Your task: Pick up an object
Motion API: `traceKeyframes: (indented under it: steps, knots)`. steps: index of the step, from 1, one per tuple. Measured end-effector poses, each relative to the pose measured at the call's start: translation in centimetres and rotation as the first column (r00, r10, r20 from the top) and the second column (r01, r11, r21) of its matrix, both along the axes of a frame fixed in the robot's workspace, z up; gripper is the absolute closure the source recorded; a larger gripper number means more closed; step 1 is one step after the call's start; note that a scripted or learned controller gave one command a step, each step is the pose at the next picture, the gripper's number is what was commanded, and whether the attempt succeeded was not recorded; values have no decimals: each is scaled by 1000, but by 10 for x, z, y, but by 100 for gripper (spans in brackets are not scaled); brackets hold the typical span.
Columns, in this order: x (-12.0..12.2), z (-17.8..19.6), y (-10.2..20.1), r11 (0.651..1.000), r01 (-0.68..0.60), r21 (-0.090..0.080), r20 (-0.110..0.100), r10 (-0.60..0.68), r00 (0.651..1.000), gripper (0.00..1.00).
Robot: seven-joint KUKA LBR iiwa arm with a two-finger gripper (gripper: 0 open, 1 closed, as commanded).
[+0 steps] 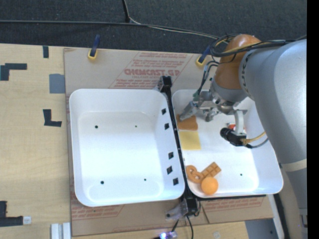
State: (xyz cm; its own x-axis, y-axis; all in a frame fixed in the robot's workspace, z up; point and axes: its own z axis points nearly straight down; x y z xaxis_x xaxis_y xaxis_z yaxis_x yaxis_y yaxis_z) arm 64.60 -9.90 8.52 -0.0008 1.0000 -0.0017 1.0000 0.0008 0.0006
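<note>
The gripper (193, 111) hangs low in the right bin (259, 180), just over a brown block (188, 124). I cannot tell if it is gripping anything. The brown block touches a pale yellow flat piece (190, 140) below it. Both look thin, light and stiff, so they may be hard to pinch; the edges look best. Near the front lie an orange ball (209, 185), which may roll, and an orange bar with holes (202, 172).

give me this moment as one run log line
arm: over right bin | gripper: low above brown and yellow pads | grasp: unclear | also in bin: orange ball, orange bracket
</note>
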Motion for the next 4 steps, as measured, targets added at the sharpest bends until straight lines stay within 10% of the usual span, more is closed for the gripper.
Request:
traceKeyframes:
  steps: [2,3,4]
  knots:
    - [-6,0,-5,1000,-1,0,0,1,1000,0]
    - [-5,11,-5,1000,-2,0,1,2,1000,100]
    - [-5,11,-5,1000,-2,0,2,2,1000,0]
